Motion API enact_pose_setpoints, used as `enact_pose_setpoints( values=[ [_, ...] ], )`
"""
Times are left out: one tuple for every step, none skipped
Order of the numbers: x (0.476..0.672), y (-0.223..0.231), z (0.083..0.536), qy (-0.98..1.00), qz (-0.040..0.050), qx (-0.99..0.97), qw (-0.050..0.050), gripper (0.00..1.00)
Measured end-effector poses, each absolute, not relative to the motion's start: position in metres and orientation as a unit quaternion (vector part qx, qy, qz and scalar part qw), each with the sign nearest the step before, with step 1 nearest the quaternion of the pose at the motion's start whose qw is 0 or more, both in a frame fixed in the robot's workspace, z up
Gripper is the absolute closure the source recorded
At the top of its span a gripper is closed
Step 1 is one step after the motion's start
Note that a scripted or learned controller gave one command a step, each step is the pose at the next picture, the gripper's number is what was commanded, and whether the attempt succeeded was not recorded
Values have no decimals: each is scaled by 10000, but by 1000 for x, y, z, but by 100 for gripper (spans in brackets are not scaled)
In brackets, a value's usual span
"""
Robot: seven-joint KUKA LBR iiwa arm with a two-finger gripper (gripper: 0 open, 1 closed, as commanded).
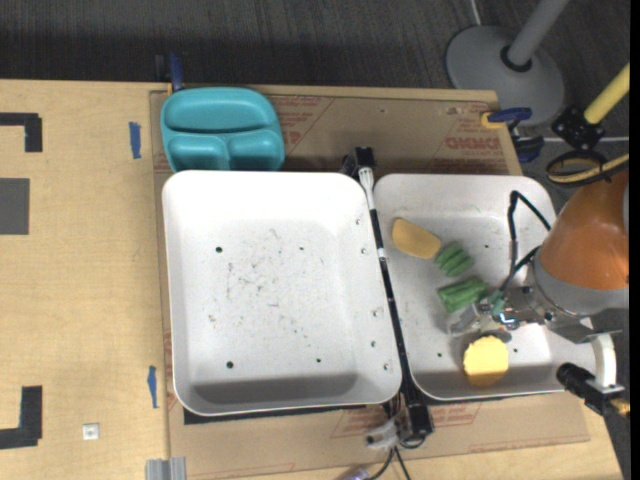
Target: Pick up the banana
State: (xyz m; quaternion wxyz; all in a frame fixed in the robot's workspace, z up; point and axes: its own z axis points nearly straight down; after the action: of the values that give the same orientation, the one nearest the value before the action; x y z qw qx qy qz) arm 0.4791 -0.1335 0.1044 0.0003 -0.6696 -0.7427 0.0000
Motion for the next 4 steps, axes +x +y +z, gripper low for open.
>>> enact_pose_setpoints(
  values=[
    [486, -96, 86, -8644, -5, -5028, -5, 0],
    [589, -79, 185, -6765, -3, -7364, -7, 0],
    [492, -29, 184, -6925, 5, -7214, 10, 0],
    [479, 28, 184, -7301, 4, -6833, 13, 0]
  ],
)
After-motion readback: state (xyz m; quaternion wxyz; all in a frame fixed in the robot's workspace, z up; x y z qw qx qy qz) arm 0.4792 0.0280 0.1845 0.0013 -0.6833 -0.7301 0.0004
